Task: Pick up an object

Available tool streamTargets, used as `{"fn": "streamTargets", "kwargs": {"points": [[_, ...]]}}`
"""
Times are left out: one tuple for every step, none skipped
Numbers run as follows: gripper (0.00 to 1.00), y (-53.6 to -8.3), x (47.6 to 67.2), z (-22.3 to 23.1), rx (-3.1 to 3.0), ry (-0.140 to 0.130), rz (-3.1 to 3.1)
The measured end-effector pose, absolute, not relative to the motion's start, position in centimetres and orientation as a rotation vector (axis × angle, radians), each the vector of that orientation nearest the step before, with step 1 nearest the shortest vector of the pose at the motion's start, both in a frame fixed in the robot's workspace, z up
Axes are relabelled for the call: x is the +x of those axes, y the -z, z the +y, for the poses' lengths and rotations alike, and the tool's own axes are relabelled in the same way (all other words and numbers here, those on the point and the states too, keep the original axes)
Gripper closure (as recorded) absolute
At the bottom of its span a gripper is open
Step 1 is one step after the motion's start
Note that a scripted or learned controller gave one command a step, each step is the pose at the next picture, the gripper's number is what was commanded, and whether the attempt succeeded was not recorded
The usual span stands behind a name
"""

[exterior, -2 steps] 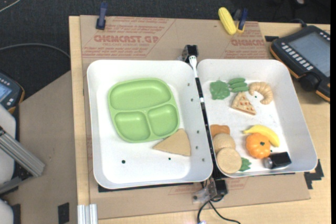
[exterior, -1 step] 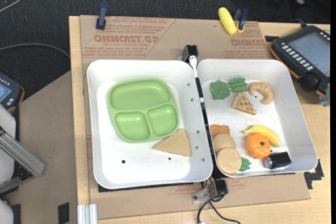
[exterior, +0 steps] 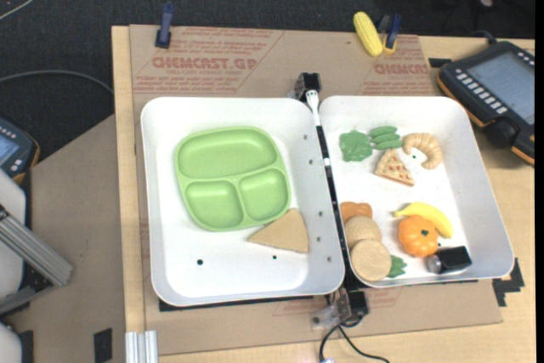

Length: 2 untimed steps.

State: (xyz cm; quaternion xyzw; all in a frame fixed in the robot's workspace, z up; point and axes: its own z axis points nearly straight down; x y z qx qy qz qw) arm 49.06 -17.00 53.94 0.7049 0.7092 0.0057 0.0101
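Note:
The right bin (exterior: 476, 174) holds several toy foods: a green leafy piece (exterior: 355, 146) with pea pods (exterior: 384, 134), a croissant (exterior: 423, 148), a pizza slice (exterior: 394, 168), a banana (exterior: 427, 215), an orange pumpkin-like fruit (exterior: 417, 237), round crackers (exterior: 367, 255) and a small black block (exterior: 450, 260). The left bin (exterior: 161, 183) holds a green three-compartment plate (exterior: 229, 177) and a tan wedge (exterior: 282, 232) near its front right.
A handheld pendant (exterior: 497, 93) lies at the right beyond the bins. A yellow corn toy (exterior: 366, 33) and blue clamps (exterior: 164, 25) sit on the cardboard at the back. A grey rail (exterior: 34, 246) slants at the left.

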Motion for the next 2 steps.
{"fn": "streamTargets", "kwargs": {"points": [[1.0, -49.9, 47.9, -18.2, 2.226, 0.003, 2.22], [1.0, -40.4, 47.9, -20.6, 2.23, 0.007, 2.223]]}}
